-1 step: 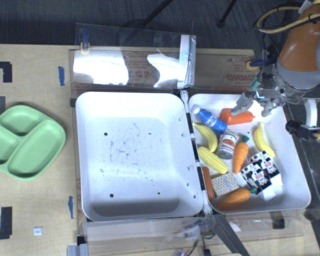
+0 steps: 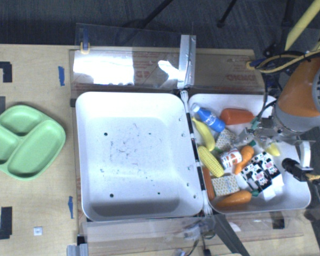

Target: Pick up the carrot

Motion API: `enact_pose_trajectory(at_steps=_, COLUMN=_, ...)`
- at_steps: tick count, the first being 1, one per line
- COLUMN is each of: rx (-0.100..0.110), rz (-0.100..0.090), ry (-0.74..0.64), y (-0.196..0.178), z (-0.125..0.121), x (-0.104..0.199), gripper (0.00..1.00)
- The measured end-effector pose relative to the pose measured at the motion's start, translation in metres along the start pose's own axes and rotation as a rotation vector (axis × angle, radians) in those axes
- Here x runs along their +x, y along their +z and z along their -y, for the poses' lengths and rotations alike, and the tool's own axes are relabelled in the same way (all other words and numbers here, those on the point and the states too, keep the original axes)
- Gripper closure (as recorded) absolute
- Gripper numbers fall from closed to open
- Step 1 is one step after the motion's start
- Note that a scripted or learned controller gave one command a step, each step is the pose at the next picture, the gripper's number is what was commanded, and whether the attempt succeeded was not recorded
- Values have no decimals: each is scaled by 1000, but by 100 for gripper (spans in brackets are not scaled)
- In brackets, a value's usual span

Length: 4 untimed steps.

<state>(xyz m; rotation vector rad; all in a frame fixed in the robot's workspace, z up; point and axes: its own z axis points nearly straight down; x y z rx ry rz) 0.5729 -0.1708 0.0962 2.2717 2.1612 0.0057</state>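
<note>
A light wooden table (image 2: 32,63) sits on a dark grey carpet floor (image 2: 53,7), with black stand legs (image 2: 160,9) behind.

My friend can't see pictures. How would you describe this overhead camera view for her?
A grey and orange robot arm reaches from the right over a white bin crowded with toy food, including a carrot, corn and a blue bottle. A second white bin sits beside it, and a green divided plate lies at far left.
</note>
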Motion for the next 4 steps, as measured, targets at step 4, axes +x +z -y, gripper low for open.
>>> enact_pose_trajectory(at_steps=4, rx=5, rz=0, ry=-35, y=-147, z=-45, x=132, gripper=100)
